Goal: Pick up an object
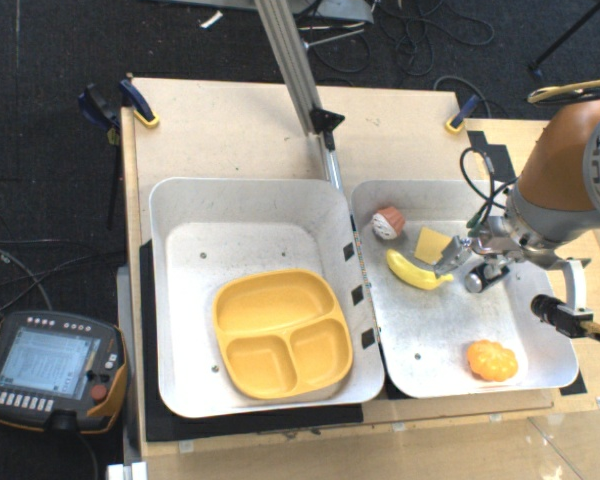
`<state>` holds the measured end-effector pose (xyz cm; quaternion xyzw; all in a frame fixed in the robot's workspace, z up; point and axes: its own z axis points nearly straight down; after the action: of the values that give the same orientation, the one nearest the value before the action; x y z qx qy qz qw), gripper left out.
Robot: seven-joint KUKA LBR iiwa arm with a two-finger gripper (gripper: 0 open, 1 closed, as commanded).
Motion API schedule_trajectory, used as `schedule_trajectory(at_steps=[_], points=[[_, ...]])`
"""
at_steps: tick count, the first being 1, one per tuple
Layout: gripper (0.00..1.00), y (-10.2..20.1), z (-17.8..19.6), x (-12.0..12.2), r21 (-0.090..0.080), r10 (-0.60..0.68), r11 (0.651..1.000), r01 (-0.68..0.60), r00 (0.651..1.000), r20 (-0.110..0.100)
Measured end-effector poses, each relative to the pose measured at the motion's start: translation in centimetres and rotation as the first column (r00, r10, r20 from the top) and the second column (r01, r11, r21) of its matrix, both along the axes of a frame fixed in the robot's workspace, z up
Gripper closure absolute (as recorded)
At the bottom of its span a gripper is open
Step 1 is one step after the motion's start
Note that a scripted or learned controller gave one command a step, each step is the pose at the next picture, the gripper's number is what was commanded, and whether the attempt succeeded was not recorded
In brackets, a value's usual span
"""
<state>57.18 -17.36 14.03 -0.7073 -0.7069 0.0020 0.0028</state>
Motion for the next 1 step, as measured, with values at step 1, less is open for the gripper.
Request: schedule_trajectory(at_steps=[1], points=[[0.0, -0.24, -1.82, 0.76, -0.01, 0.001, 1.0, -0.001, 0.999, 0.032]])
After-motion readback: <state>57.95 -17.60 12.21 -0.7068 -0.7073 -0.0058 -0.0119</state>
